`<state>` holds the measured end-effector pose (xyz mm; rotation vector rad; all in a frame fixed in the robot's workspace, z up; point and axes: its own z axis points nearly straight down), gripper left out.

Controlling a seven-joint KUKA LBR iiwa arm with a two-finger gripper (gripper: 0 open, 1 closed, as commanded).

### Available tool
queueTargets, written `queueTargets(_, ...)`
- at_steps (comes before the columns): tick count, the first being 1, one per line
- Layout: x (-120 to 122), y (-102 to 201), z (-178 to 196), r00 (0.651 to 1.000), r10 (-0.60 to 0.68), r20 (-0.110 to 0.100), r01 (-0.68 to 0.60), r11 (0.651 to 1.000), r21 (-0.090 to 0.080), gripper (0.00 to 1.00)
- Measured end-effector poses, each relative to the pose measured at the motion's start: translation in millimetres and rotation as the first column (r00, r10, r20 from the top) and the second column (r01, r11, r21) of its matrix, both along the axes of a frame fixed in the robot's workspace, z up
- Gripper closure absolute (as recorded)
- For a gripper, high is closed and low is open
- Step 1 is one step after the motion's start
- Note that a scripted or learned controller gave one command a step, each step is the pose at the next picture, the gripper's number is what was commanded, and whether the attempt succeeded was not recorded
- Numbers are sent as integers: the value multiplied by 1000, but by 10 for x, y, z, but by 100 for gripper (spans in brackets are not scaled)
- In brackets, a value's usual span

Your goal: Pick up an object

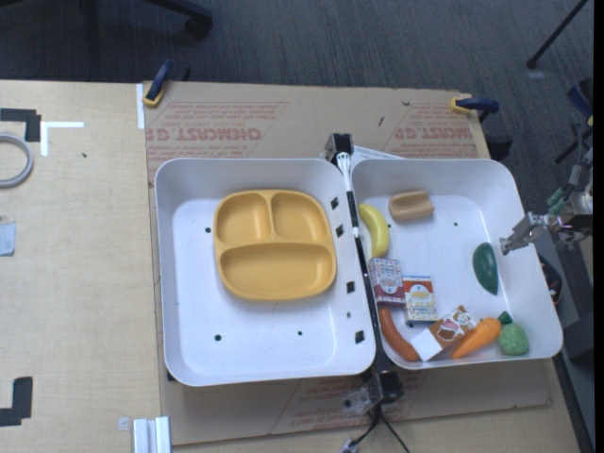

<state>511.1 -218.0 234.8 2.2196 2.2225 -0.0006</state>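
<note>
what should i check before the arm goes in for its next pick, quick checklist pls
1. Gripper over the right bin: ok, at its right rim.
2. Fingers open: cannot tell.
3. Nothing held already: cannot tell.
4. Nearest target free: ok, green pepper lies alone.
5. Carrot free: not ok, crowded against neighbours.
6. Yellow plate out of the way: ok, in the left bin.

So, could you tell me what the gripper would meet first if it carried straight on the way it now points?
Probably the green pepper. The gripper points left and slightly down from the right bin's rim, and the pepper lies just beyond its tip. Its height is unclear, so it might pass over.
</note>
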Motion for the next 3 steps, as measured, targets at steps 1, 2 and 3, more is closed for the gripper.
queueTargets(1,464,37,-1360,990,139,-4,-139,990,9,0)
queueTargets(2,479,6,-1242,991,137,2,-137,991,1,100)
queueTargets(3,38,1117,-1354,912,410,18,-409,912,-15,100)
